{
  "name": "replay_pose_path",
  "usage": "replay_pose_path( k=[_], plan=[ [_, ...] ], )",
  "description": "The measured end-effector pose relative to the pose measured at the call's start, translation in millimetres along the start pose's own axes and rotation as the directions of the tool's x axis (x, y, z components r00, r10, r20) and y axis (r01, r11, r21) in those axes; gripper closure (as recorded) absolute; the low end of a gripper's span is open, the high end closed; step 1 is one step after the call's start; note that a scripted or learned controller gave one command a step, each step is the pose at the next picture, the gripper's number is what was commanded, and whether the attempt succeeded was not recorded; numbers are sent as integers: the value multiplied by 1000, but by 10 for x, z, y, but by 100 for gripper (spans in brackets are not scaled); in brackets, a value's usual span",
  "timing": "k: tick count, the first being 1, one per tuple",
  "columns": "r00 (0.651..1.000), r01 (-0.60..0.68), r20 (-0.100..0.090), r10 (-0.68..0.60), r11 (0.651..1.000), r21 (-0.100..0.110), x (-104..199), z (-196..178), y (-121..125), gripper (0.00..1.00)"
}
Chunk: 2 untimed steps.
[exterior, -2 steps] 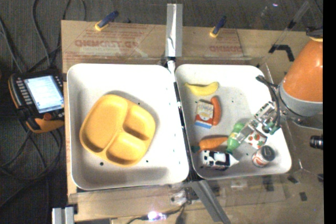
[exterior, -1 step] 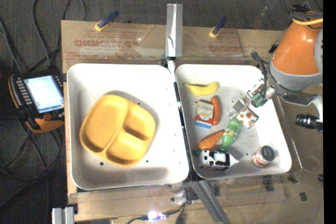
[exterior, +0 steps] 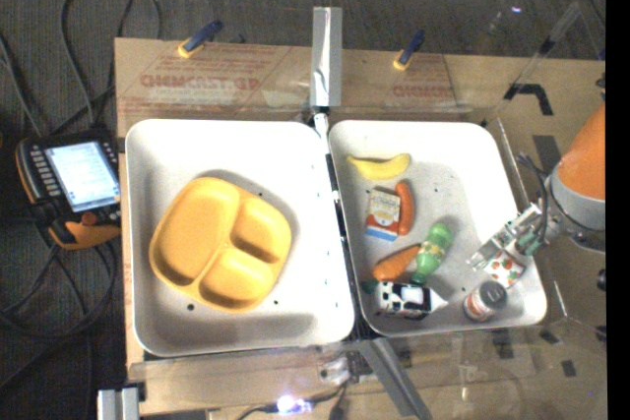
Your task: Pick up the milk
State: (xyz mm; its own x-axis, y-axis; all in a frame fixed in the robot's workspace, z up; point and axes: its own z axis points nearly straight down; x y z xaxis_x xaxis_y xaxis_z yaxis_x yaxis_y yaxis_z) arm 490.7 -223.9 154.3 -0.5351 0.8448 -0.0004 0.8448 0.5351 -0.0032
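The milk (exterior: 403, 299), a black-and-white carton, is seen lying near the lower edge of the right bin (exterior: 492, 152), just below a carrot (exterior: 396, 263) and a green bottle (exterior: 431, 251). The claw (exterior: 512, 241) is placed at the bin's right side; its opening cannot be told.

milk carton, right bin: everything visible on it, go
The milk carton is a small box, white with black cow-like patches, apparently printed card. It lies on its side near the front wall of the right bin, left of the small can. The carrot lies just behind it, possibly touching. The hand is well clear.
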Motion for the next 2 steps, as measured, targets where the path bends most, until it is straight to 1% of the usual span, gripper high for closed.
replay_pose_path(
  k=[1, 2],
  plan=[
    [977, -214, -2, 214, 977, -2, 184, -285, 451, 100],
    [973, -232, -3, 232, 973, 0, 806, -433, 424, 100]
  ],
)
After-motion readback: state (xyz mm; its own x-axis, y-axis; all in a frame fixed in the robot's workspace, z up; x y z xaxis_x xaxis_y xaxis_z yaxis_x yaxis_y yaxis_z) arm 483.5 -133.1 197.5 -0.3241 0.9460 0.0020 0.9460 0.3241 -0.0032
